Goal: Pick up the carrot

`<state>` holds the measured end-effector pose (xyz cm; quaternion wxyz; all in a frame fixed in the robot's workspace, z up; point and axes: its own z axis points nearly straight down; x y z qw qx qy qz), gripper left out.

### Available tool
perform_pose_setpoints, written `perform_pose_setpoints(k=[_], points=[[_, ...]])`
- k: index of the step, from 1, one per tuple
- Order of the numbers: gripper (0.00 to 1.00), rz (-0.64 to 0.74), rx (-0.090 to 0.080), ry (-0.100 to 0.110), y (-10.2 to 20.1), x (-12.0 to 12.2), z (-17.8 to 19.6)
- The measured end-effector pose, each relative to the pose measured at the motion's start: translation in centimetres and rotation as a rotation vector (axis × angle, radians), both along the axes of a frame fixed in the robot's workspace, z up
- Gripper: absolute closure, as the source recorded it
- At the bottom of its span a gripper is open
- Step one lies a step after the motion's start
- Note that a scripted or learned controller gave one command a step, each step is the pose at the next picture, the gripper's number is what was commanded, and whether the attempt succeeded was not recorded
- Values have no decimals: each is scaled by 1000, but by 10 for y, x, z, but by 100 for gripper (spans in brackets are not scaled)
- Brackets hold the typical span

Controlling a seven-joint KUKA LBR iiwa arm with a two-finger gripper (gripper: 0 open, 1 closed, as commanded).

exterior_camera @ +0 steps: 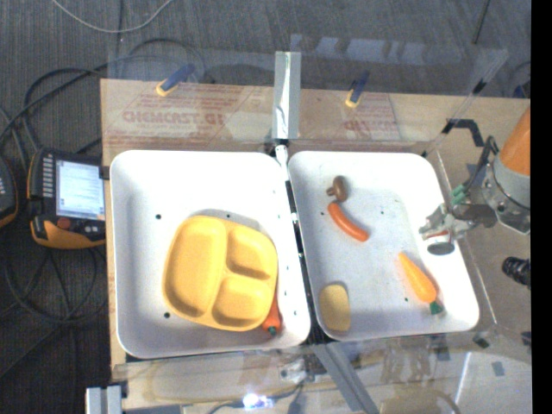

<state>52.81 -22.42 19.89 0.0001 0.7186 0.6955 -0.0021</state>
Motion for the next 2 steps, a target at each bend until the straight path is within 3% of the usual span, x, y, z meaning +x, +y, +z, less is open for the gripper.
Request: perform_pose_setpoints(k=[1, 2], points=[[0, 0, -1, 0, 0, 0, 0], [0, 79, 10, -13, 17, -38, -109]])
